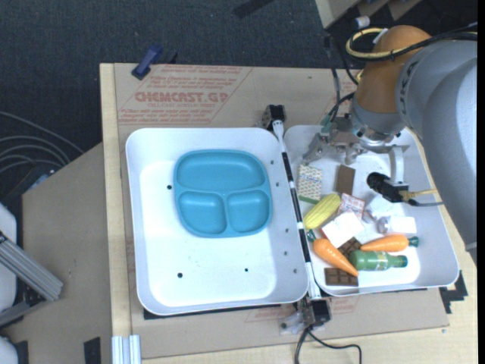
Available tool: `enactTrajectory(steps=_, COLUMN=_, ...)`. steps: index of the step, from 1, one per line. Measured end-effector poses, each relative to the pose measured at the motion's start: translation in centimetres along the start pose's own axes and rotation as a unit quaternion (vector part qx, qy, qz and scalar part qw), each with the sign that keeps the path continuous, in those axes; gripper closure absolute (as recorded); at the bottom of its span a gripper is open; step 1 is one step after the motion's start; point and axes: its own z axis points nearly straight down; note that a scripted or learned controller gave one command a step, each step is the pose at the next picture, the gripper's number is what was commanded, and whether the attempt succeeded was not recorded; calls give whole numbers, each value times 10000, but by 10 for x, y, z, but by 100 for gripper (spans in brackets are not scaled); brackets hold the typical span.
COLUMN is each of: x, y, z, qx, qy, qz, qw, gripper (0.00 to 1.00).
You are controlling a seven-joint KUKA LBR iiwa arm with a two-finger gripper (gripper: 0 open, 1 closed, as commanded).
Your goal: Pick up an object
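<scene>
**A:** Where is your gripper (339,144) right now, and what is it doing?

**B:** You'll find it low over the far end of the right bin (436,268), beneath the orange band (385,70) of the arm (447,105). The arm comes in from the right and bends down, wrist pointing into the bin. Whether the gripper is open, closed or gripping anything, you cannot tell: the metal parts there are too cluttered to read.

**A:** What lies closest to it?

**B:** Just on the near side of it you have a patterned packet (310,180) and a brown block (345,179), both lying flat. Nothing visibly sits in its grasp.

**A:** And the rest of the pile?

**B:** Further toward you from the gripper: a corn cob (321,210), long axis running diagonally; a carrot (334,255) angled the other way; a second carrot (386,243) and a green bottle (379,262), both lying roughly crosswise.

**A:** The other bin?

**B:** To the gripper's left side in view, the left bin (151,279) carries a blue divided plate (222,192), well apart from it.
</scene>
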Motion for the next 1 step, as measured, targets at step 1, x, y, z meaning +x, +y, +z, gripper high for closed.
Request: enactTrajectory(steps=1, x=0, y=0, z=0, qx=0, qy=0, qz=-2, qw=10000, gripper=0)
